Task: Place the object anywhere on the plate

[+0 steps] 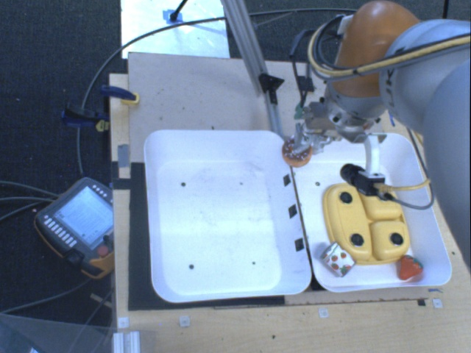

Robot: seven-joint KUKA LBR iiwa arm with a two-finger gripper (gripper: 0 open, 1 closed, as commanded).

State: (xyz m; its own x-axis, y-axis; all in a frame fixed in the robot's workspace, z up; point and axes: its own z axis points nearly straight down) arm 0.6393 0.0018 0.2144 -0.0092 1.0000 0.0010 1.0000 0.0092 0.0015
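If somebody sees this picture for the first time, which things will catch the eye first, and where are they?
First the big grey arm with its orange band, which reaches in from the upper right. Its gripper hangs over the top of the seam between the two white bins, with a small round brown object at its tip. Next, the yellow compartment plate in the right bin, with a small red strawberry-like piece beside its lower right corner.

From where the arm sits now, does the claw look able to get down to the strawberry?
Probably yes: the strawberry lies uncovered in the right bin's near corner beside the yellow plate, nothing over it; the claw is at the far rim.
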